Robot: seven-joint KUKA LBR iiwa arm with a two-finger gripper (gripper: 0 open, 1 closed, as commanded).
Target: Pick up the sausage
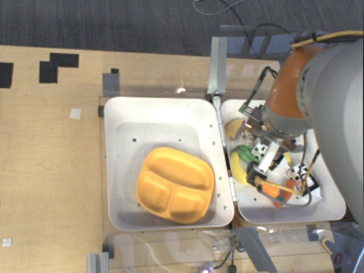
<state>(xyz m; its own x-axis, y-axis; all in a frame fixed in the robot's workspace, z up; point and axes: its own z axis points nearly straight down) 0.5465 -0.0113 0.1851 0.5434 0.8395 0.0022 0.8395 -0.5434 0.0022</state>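
Looking down at a slant on a wooden bench (51, 152) with two shallow white bins side by side. In the left bin (122, 118), a yellow divided tray (175, 184), lying apart from everything else. In the right bin (330, 206), a small huddle of toy food: a green piece (245, 152), a yellow piece (238, 172) against the dividing wall, a tan rounded piece (233, 128) towards the back. Probably the sausage (275, 193): a short orange-red piece near the front of the right bin, partly hidden under cables and hardware, so not named with certainty. Reaching in from the right, the grey arm (335, 101) with its orange band, lowered into the right bin with the gripper (259, 177) right over the huddle, just beside the orange-red piece. Cannot tell whether the gripper is open, closed or gripping anything; too cluttered and too small to read. Likely handling: light, smooth and a little slippery, rounded, so apt to roll or squirt out of a pinch. Best taken across the middle of its length, squarely over the narrow width, not at a tapered end. Crowded by neighbours, so some risk of catching the yellow or green piece instead.
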